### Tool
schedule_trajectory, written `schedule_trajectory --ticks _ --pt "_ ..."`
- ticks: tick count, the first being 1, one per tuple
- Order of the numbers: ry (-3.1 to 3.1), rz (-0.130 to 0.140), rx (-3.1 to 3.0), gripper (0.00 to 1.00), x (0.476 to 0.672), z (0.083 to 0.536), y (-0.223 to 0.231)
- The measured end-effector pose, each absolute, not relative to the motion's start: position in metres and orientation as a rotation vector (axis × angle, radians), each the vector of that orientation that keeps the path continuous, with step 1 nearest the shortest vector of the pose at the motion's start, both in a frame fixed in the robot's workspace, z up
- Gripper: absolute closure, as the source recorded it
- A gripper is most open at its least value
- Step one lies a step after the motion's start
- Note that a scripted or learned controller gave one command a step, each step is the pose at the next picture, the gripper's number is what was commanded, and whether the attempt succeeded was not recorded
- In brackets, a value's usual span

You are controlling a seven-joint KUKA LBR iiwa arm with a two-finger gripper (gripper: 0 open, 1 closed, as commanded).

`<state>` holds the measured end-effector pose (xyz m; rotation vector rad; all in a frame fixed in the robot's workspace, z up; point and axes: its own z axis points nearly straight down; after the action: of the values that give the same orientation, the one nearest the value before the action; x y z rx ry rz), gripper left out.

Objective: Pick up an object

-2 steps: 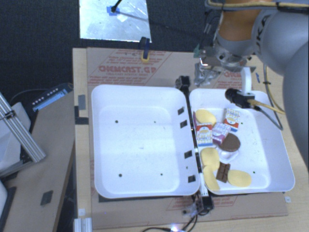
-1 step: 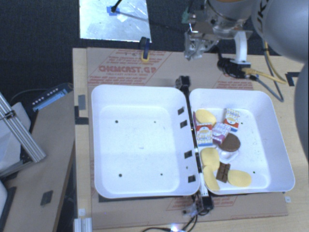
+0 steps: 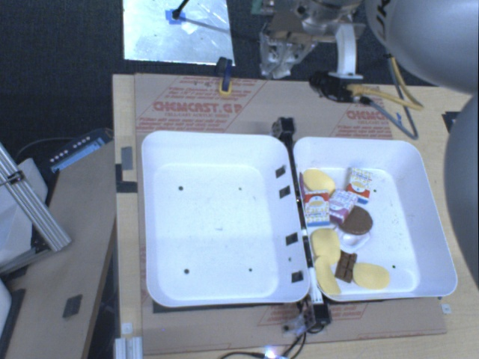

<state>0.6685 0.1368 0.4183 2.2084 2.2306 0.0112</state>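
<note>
Bins come to two, both shallow and white, side by side on the table (image 3: 187, 99): the left bin (image 3: 213, 219) and the right bin (image 3: 415, 223), which holds all the objects. Counted there: four pale yellow chip-like pieces, one at the far left (image 3: 319, 179), one near the middle seam (image 3: 325, 241), one below it (image 3: 327, 275) and one at the near edge (image 3: 372, 276). Small printed packets number three: a red-and-white one (image 3: 360, 182), a red-and-yellow one (image 3: 316, 206) and a purple-and-white one (image 3: 342, 204). One round brown cookie (image 3: 358, 220) lies just right of the purple packet, and one small dark chocolate piece (image 3: 345, 265) sits between the near chips. All of these cluster in the left half of the right bin, many touching or overlapping.

Grey arm (image 3: 430, 21) enters from the far right, raised well above and beyond the bins. Its end effector (image 3: 279, 54) hangs over the table's far edge, well apart from the objects, with nothing between its fingers; how far they are spread I cannot tell.
</note>
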Motion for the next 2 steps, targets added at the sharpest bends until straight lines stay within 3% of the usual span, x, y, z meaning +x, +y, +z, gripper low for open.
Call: schedule_trajectory --ticks 1,2 --pt "2.228 0.008 2.211 1.0 0.668 0.444 0.187" --pt "2.232 0.004 2.212 1.0 0.649 0.446 0.227"
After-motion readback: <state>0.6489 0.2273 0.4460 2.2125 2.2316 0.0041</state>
